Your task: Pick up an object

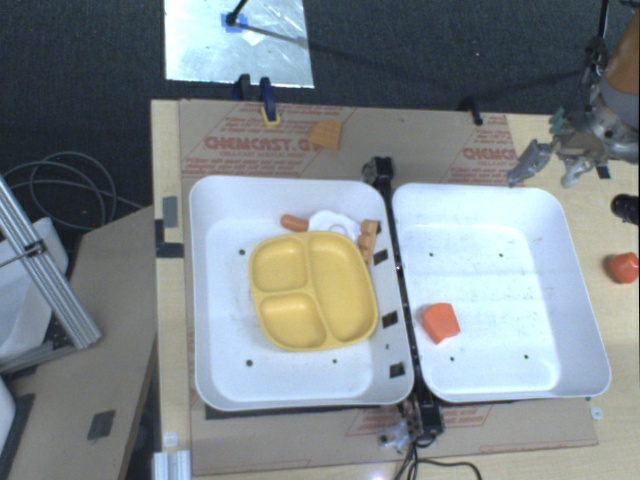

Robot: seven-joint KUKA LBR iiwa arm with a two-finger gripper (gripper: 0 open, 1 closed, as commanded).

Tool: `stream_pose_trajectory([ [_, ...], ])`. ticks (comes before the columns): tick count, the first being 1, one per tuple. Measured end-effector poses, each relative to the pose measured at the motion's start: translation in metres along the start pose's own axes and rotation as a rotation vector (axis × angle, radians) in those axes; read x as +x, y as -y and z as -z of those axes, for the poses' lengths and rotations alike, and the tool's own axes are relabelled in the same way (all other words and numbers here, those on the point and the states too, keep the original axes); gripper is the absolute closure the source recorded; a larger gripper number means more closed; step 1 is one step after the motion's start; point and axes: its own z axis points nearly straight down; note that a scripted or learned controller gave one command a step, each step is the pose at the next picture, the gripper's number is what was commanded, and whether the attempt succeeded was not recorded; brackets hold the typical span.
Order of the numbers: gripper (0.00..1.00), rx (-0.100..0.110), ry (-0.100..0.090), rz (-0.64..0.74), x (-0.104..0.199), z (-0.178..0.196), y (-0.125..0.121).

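An orange block [440,322] lies in the right bin [560,268], near its left wall. In the left bin [215,268] a yellow divided plate [310,290] takes up the middle. Behind the plate lie a small orange sausage-shaped piece [294,223], a white cup [335,225] and a tan piece [368,236]. My gripper [550,166] hangs above the back right corner of the right bin, far from the orange block. Its two fingers are spread open with nothing between them.
A second orange object [622,266] sits on the bench right of the right bin. A tan block [325,134] and a blue-and-yellow clamp [268,103] lie on the cardboard behind the left bin. A shiny sheet [238,28] lies farther back.
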Motion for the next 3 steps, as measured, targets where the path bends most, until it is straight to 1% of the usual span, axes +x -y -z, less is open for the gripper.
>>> stream_pose_trajectory([
  [1,0.00,0.006,-0.002,-0.010,-0.019,0.032,0.150],
  [2,0.00,0.014,-0.008,0.006,0.073,-0.142,0.172],
  [3,0.00,-0.003,0.000,0.005,0.084,-0.172,0.109],
])
